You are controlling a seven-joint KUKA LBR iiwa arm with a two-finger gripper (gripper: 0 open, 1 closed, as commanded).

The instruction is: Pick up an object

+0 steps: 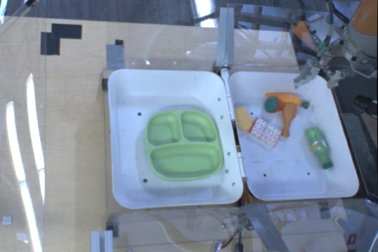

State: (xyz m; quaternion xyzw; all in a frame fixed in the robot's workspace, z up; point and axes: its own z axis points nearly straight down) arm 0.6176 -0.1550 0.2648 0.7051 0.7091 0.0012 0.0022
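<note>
Hovering over the far right corner of the right bin point(348, 186): gripper point(312, 74), fingers spread, grasping nothing; lying nearer within that bin: carrots point(286, 108), green bottle point(318, 147).

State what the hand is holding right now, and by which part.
Nothing is held. The hand hangs over the far right corner of the right bin, apart from the green bottle and the carrots.

There's my orange wrist band point(365, 12), bright above grey metal. My gripper point(315, 72) is pale grey, angular. Thin cables trail beside it.
</note>
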